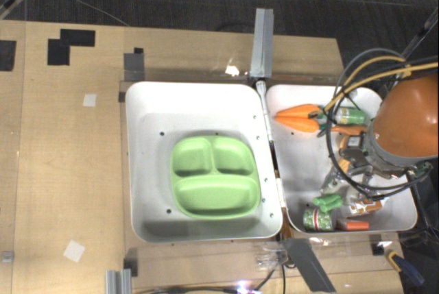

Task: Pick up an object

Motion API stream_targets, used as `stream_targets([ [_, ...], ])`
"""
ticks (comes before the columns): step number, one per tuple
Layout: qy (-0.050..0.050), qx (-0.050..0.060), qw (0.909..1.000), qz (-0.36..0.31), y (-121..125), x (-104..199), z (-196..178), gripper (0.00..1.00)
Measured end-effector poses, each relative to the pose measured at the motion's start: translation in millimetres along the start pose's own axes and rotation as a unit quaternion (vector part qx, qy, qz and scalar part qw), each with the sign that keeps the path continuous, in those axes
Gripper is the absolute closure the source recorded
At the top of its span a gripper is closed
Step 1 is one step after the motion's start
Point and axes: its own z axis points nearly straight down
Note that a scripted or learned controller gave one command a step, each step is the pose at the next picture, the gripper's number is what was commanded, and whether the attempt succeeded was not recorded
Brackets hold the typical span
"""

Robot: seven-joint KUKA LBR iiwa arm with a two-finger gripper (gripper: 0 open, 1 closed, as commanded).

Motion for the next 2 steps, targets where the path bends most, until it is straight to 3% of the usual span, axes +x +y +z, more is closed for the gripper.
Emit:
stream_targets([
  [1, 0.0, -0.002, 0.9973, -0.074, -30, -19, 26, 1.0],
  [2, -0.001, 0.003, 0.999, -0.045, -68, -43, -80, 1.0],
])
